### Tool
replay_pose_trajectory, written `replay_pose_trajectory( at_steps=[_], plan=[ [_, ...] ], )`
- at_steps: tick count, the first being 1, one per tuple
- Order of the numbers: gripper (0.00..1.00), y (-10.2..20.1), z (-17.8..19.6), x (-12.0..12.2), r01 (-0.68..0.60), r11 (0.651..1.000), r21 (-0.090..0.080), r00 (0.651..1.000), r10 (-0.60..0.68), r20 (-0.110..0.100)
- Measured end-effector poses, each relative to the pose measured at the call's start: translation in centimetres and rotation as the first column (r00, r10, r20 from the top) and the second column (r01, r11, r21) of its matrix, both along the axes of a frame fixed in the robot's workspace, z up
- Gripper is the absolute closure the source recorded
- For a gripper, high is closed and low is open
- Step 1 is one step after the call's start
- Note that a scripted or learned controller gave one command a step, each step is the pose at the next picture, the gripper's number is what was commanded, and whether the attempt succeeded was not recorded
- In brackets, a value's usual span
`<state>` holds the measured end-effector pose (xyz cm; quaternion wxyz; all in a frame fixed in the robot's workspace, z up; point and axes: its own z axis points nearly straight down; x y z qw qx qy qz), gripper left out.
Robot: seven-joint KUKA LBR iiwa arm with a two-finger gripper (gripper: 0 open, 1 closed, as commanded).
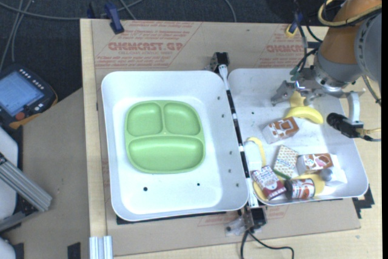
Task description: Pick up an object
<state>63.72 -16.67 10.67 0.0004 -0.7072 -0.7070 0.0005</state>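
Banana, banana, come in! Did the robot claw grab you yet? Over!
Gripper low in right bin, right at banana; grasp unconfirmed. Small cartons close beside it. Green tray sits in left bin.

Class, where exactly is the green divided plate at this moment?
The green divided plate lies in the middle of the left bin, across the divider from the right bin holding the bananas and cartons.

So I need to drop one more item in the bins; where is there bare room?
The left bin has a bare floor strip between the green tray and its near rim. In the right bin, the far-left corner, left of the gripper, is bare. Crowded: its near end, with the packets, can and banana.
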Motion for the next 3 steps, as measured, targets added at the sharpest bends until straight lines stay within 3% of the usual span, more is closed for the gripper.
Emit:
replay_pose_trajectory(
  at_steps=[1,2,3],
  plan=[
    [0.0,0.5,-2.0,-4.3,0.0,1.0,0.001,1.0,0.0,-0.001],
    [0.0,-3.6,1.8,1.5,-0.001,1.0,-0.002,1.0,0.001,0.004],
    [0.0,-3.8,-0.8,-4.2,0.0,1.0,0.0,1.0,0.0,0.0]
  ],
)
